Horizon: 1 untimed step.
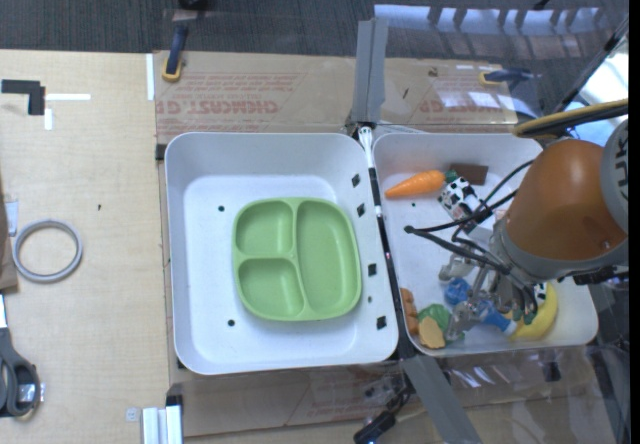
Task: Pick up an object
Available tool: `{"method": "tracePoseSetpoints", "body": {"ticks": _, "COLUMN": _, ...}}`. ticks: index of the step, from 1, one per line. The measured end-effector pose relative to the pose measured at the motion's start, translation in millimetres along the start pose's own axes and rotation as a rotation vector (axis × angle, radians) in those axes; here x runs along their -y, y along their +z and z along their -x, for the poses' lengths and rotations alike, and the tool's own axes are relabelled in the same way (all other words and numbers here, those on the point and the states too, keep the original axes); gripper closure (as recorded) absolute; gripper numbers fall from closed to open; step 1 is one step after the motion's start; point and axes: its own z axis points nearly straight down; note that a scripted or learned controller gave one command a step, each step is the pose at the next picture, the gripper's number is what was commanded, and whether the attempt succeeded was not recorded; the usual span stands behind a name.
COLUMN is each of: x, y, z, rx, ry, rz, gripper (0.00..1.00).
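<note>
My gripper is low in the right bin, at its front half, under the orange band of the arm. It hangs over a pile of small toys: a blue piece, a green and tan piece and a yellow banana. An orange carrot and a black-and-white toy lie at the back of the same bin. The arm and cables hide the fingertips.
The left bin holds a green divided plate. A roll of tape and scissors lie on the wooden bench at the left. Cardboard lies behind the bins.
</note>
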Motion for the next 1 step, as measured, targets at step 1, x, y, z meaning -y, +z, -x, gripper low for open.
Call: {"method": "tracePoseSetpoints", "body": {"ticks": 1, "x": -0.2, "y": -9.1, "z": 1.3, "rx": 0.003, "ry": -0.002, "rz": -0.001, "gripper": 1.0}}
